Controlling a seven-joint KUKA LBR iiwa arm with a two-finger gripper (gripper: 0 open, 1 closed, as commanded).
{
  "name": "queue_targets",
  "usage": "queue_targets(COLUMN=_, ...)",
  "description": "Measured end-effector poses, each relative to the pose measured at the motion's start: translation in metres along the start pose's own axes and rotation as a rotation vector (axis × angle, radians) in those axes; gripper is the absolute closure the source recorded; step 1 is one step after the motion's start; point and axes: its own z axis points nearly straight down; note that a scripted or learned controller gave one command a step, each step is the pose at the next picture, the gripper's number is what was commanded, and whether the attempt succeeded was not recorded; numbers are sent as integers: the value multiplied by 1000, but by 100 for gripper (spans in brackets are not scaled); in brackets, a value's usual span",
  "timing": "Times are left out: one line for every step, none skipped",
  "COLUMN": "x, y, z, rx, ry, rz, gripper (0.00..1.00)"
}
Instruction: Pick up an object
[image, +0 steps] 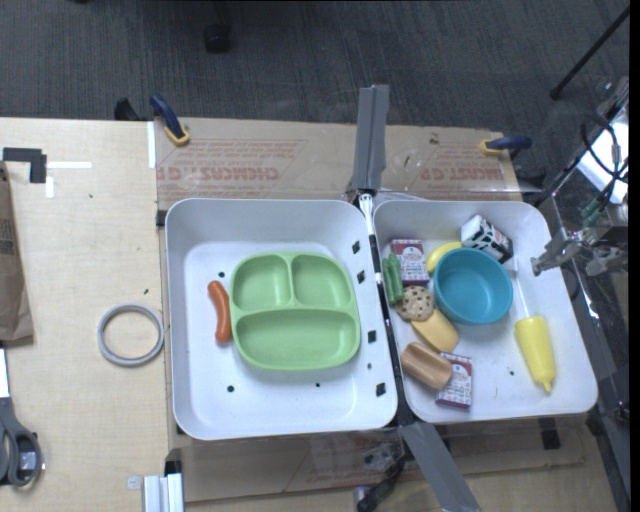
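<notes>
- Left bin (190, 330): holds a green divided plate (296, 310) at centre, with an orange toy sausage (219, 309) lying just beside the plate at its 9 o'clock.
- Right bin (570, 385): crowded with candidates for the pick. A blue bowl (473, 286) sits near centre; a black-and-white carton (487, 239) at its 12 o'clock; a yellow piece (443, 256) touching its rim at 10 o'clock.
- At the bowl's 9 o'clock: a small red-printed packet (407, 251), a green vegetable (392, 279) and a cookie (413, 302), packed close.
- At the bowl's 7 o'clock: a tan bread piece (435, 329), a hot-dog bun (427, 365) and a second red packet (455, 382).
- Yellow squeeze bottle (535, 348): lies at the bowl's 4 o'clock, apart from the rest.
- Gripper (545, 262): at the right bin's 3 o'clock edge; open or closed, cannot tell; nothing seen in it.
- Risk: in the tight cluster a descent may nudge neighbours or catch two items; the flat packets may slip out; the bottle looks the cleanest target.
- Bench (80, 240): carries a tape ring (131, 333).
</notes>
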Motion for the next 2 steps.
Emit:
queue_targets(x=-2, y=-56, z=122, rx=-1, ry=1, rz=-94, gripper=0)
queue_targets(x=-5, y=-3, z=171, rx=-4, ry=9, rz=-160, gripper=0)
